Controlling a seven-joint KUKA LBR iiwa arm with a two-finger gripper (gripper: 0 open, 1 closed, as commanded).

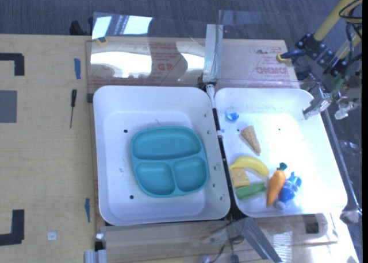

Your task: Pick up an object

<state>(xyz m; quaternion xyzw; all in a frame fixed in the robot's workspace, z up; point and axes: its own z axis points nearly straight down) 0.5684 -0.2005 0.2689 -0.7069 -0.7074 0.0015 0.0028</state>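
The right bin holds several small objects. A small blue piece lies near its far left corner, with a tan wedge just in front of it. Closer to the front sit a yellow banana, a green piece, an orange carrot and a blue toy, packed close together. My gripper hangs over the bin's far right corner, well away from all of them. Its fingers stand apart with nothing between them.
The left bin carries a teal divided plate. A clear plastic wall stands behind both bins. Cables and the arm's body crowd the far right. A wooden bench top lies to the left.
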